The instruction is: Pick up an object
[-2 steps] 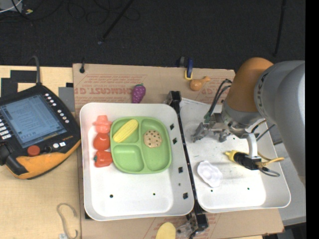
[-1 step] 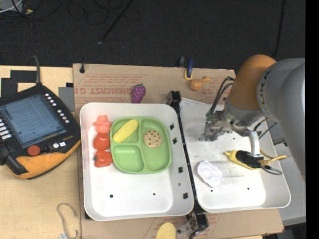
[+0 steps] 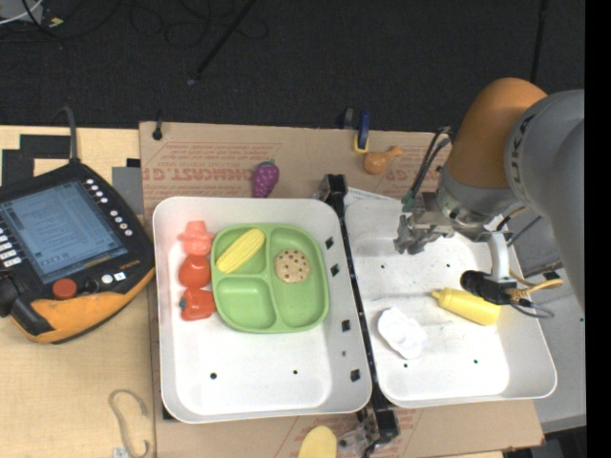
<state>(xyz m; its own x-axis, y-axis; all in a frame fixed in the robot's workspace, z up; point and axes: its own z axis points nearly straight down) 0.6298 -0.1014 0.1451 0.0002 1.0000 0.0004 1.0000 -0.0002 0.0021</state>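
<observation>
Gripper point(image 3: 410, 242): being held low over the back left part of the right bin point(image 3: 496, 361), above bare white floor. Whether it is open or closed cannot be told, as the tip is being seen from above at a slant. Nothing is being seen in its grasp. The grey arm point(image 3: 544, 160) with its orange band is being reached in from the right, over the bin's back right corner.

Right bin, nearest things: a yellow bottle point(image 3: 466, 305) is lying on its side toward the right of the bin, nozzle end pointing left, apart from the gripper and nearer the camera. A crumpled white wad point(image 3: 401, 332) is lying just left of the bottle and further forward, close to the bin's left wall. Neither is being touched by the gripper.

Left bin point(image 3: 258, 375): a green divided plate point(image 3: 253, 305) is being borne in the back half. A corn cob point(image 3: 239, 248) is lying in its back left compartment, and a cookie point(image 3: 292, 266) in its back right one. Three small toys are being lined up just beside the plate's left edge: a pink one point(image 3: 195, 237) at the back, then a red one point(image 3: 194, 272) and another red one point(image 3: 199, 304).

Outside the bins: a purple bunch of grapes point(image 3: 265, 176) and an orange toy point(image 3: 380, 160) are lying on the cardboard point(image 3: 210, 156) behind. A yellow thing point(image 3: 318, 442) is lying at the front edge. A control tablet point(image 3: 67, 241) is resting on the bench, far left.
</observation>
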